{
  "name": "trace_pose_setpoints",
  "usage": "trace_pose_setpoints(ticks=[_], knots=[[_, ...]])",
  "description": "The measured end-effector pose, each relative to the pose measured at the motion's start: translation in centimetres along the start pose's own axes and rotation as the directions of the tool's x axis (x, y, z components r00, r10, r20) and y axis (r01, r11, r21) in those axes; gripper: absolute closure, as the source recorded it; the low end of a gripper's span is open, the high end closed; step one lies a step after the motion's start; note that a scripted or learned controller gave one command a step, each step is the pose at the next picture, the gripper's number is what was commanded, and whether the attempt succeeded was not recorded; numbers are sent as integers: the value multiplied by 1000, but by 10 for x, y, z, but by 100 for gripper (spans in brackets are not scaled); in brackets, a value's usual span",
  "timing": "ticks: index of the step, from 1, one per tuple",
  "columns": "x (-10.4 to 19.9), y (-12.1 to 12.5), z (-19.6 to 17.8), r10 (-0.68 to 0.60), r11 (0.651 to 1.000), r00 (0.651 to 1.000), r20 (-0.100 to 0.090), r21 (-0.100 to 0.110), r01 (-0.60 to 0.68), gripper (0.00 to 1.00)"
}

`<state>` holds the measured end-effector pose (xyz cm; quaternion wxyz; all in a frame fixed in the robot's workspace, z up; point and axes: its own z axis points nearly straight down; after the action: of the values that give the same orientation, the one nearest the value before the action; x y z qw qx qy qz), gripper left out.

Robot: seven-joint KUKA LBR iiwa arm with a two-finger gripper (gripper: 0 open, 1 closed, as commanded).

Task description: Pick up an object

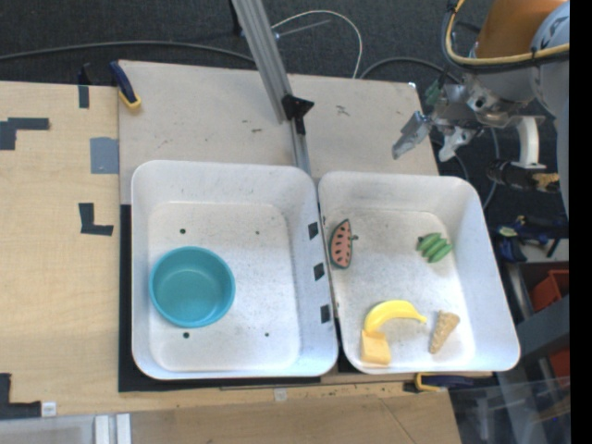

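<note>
Hand (413,137) hovers above the bench beyond the right bin's (481,213) far rim, its state undeterminable, nothing visibly held; nearest candidate, the green object (434,246), lies in that bin, nearer the camera than the hand.

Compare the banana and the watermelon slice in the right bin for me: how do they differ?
The banana is yellow and arched; the watermelon slice is red with a green rind and dark seeds. The banana lies near the bin's front, touching an orange-yellow block; the watermelon slice lies alone by the left wall. The banana looks somewhat larger. Both rest in the right bin.
</note>
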<state>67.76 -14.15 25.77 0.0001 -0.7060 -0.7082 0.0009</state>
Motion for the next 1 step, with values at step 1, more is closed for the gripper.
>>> trace_pose_setpoints(ticks=[1], knots=[[0, 0, 0, 0, 1000, 1000, 1, 0, 0, 0]])
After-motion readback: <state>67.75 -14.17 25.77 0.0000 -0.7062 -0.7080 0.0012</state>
